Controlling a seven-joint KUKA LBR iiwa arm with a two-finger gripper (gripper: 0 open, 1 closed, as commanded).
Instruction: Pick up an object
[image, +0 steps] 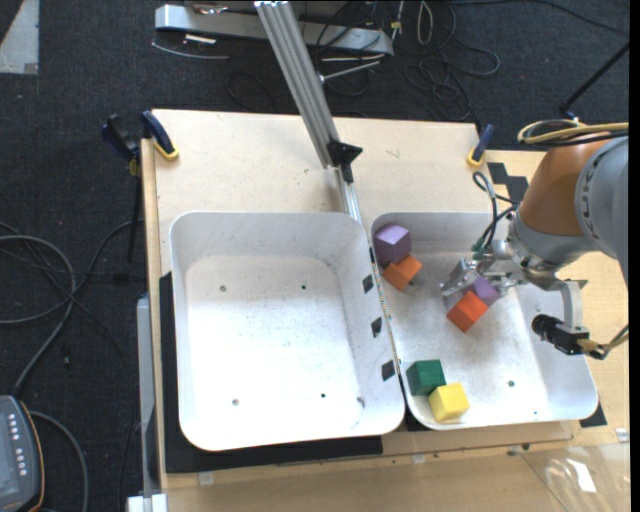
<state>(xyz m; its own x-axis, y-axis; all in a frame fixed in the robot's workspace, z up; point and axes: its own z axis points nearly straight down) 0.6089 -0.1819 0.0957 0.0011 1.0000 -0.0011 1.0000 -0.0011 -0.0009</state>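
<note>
Down in the right bin (560, 400) hangs the pincer (470, 283), low over a red-orange block (466, 312) and a small purple block (486, 291) that sit touching each other; whether its grip is open or closed on either, I cannot tell. Near the divider lie a purple cube (391, 241) and orange cube (404, 271), toward the front a green cube (426, 376) and yellow cube (448, 402).

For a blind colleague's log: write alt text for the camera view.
The gripper sits low in the right bin, right above a red-orange block and a small purple block. A larger purple block and an orange block lie by the divider, a green block and a yellow block nearer the front.
</note>
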